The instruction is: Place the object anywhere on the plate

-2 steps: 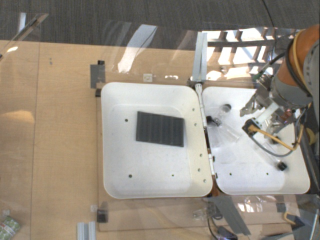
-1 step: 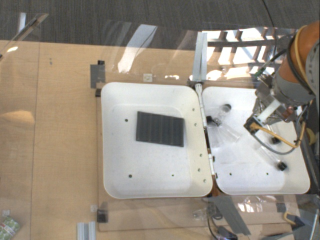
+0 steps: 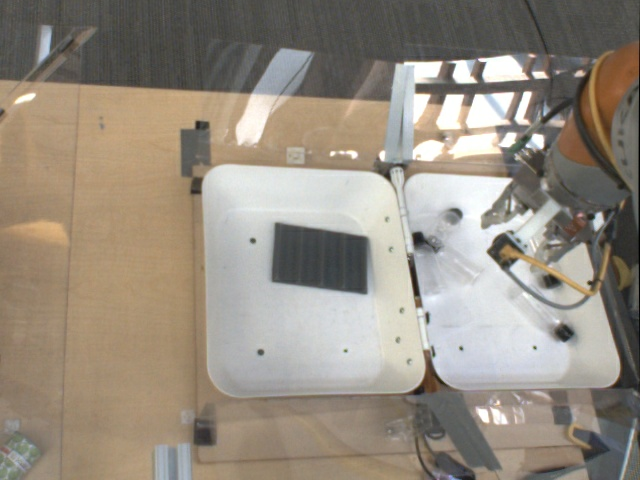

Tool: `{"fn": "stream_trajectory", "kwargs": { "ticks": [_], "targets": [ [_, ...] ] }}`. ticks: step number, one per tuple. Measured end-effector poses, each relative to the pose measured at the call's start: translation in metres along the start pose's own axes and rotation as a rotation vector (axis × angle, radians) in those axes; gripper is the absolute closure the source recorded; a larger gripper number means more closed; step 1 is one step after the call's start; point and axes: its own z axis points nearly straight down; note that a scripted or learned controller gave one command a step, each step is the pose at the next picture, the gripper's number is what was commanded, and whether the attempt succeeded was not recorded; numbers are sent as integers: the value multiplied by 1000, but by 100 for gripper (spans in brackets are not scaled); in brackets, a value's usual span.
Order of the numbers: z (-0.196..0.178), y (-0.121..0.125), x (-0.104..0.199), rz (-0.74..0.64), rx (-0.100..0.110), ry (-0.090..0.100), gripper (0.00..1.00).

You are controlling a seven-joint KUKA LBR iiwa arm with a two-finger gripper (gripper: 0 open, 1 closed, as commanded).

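A dark grey ribbed rectangular plate [image 3: 321, 258] lies flat in the left bin [image 3: 240, 358], a little back of its middle. In the right bin [image 3: 590, 368], a clear plastic object with a black cap [image 3: 440, 250] lies near the left wall. A second clear object with a black end [image 3: 556, 326] lies toward the front right. My gripper [image 3: 522, 220] hangs over the back right part of the right bin, above and between the two clear objects. Nothing is visibly held in it. It is far to the right of the plate.
A raised divider [image 3: 410, 268] separates the two bins. A metal frame [image 3: 470, 83] stands behind the right bin. The wooden bench [image 3: 100, 268] stretches to the left. Small brackets [image 3: 195, 153] sit at the left bin's corners.
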Motion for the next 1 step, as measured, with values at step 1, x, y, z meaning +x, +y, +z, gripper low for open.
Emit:
{"fn": "stream_trajectory", "kwargs": {
  "ticks": [1],
  "targets": [
    [-10,0,2,-10,-1,1,100]
  ]
}}
